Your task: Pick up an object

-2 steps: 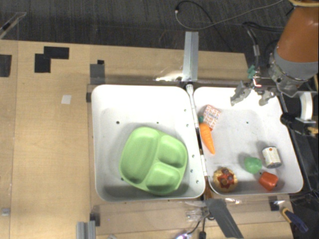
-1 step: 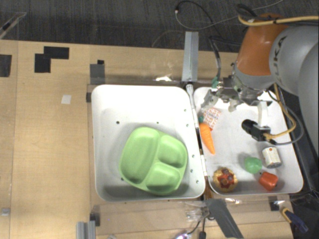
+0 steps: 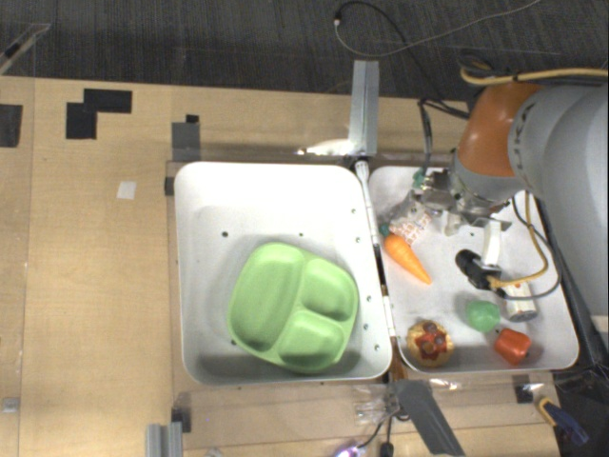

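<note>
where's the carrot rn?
The carrot lies in the right bin, near its left wall, just below the gripper and above the round brown item.

Smooth matt white plastic bins (image 3: 205, 255), glossy lime-green plastic divided tray (image 3: 293, 305), pale wood-look matt table (image 3: 86, 303), shiny orange plastic carrot (image 3: 407, 259), brushed metal post (image 3: 364, 108), dark ribbed carpet floor (image 3: 190, 17)

Orange carrot (image 3: 407, 259) lying diagonally at right bin's left edge, green piece (image 3: 482, 314), possibly vegetable, nearby
</note>
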`<action>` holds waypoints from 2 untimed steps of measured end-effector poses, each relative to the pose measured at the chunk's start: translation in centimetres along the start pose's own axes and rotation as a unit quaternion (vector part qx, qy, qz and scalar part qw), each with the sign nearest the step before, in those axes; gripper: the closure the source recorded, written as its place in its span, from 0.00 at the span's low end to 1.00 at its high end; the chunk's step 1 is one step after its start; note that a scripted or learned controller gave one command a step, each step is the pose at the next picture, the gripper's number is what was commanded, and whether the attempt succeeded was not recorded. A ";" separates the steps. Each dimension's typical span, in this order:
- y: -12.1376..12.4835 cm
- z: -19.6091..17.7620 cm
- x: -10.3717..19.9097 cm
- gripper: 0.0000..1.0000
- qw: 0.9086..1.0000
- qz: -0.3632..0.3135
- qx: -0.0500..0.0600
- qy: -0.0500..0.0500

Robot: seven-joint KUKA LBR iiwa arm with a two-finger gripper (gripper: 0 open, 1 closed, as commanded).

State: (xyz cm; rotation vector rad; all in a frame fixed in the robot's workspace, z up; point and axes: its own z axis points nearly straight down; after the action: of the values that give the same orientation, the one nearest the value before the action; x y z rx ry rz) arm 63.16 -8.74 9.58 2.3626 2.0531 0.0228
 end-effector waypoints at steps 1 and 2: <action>0.4 -1.3 0.3 1.00 1.000 -0.001 -0.005 0.002; 0.4 -17.9 -0.4 1.00 1.000 -0.006 0.006 -0.002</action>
State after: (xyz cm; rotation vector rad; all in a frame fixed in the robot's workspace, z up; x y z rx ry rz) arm 63.19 -9.21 27.53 2.3559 2.0718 0.0049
